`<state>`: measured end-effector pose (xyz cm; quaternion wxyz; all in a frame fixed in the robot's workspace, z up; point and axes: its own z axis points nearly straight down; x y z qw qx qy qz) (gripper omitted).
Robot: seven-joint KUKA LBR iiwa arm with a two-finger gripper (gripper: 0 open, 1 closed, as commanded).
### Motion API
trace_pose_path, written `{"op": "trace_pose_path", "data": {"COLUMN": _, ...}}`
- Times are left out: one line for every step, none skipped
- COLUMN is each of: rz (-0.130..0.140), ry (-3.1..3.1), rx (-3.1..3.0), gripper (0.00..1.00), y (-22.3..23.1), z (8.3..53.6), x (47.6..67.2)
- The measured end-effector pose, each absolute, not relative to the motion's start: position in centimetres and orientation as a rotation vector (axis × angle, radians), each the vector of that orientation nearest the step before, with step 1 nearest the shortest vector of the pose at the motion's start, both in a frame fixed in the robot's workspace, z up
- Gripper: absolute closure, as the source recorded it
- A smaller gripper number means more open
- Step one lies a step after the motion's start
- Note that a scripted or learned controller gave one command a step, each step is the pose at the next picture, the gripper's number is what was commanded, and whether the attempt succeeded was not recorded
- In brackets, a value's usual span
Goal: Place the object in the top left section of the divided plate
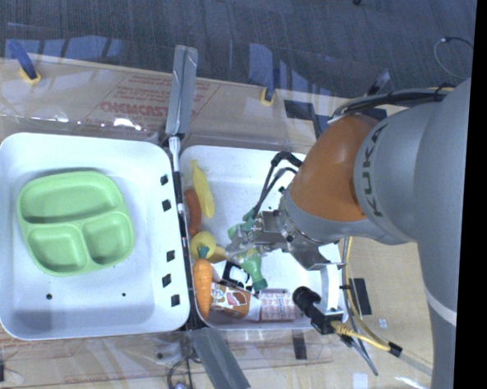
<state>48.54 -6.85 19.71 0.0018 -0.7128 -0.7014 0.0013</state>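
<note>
Two white bins sit side by side in the camera view. The left bin (6, 307) holds the green divided plate (76, 220), with one long section across its top and two smaller sections below; all three look bare. The right bin (229, 160), at three o'clock from the plate, holds the clutter: a yellow banana-like piece (202, 191) at its twelve o'clock, an orange carrot-like piece (203, 284) lower along the left wall, a small yellow item (203, 245) between them, and a labelled bottle (261, 306) lying flat at six o'clock.

The gripper (253, 239) hangs low over the middle of that bin, with a green object (255, 268) right at its tip, toward five o'clock. Whether its fingers are spread or pressed onto that green piece I cannot tell; the wrist and cabling hide them.

My judgement is that the pick is unsettled. The items lie close together, so the fingers could nudge a neighbour or catch two at once, and a shallow pinch could let the piece drop while crossing the divider (182, 95) between bins. Even on arrival, the plate's ridges could tip it into a wrong section.
</note>
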Motion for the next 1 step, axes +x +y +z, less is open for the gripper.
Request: {"op": "trace_pose_path", "data": {"rz": 0.004, "ry": -2.358, "rx": -2.072, "gripper": 1.0, "y": 3.38, "z": 19.07, "x": 49.89}}
